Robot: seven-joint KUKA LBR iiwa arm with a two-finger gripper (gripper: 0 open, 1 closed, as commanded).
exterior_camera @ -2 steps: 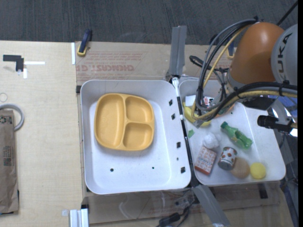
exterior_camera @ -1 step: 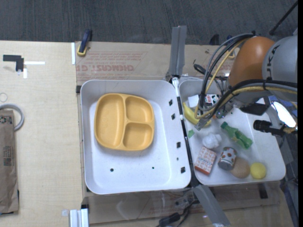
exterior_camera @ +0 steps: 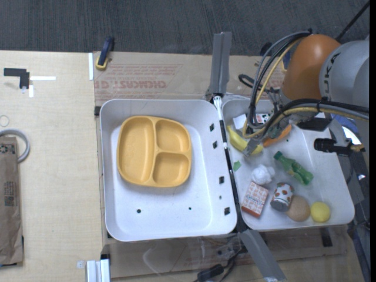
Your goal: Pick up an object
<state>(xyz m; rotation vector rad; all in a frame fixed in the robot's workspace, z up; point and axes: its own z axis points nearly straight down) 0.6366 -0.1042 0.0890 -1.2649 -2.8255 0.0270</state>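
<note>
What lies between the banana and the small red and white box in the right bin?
In the camera view, a crumpled white ball lies between the banana and the red and white box, on the right bin's floor.

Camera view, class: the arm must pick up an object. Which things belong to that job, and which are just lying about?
Belonging to the job:
two-finger gripper
curved yellow banana
crumpled white paper ball
green plastic toy
small yellow ball
flat red-and-white box

Lying about:
yellow three-compartment plate
left white bin
blue-and-yellow tool
</note>
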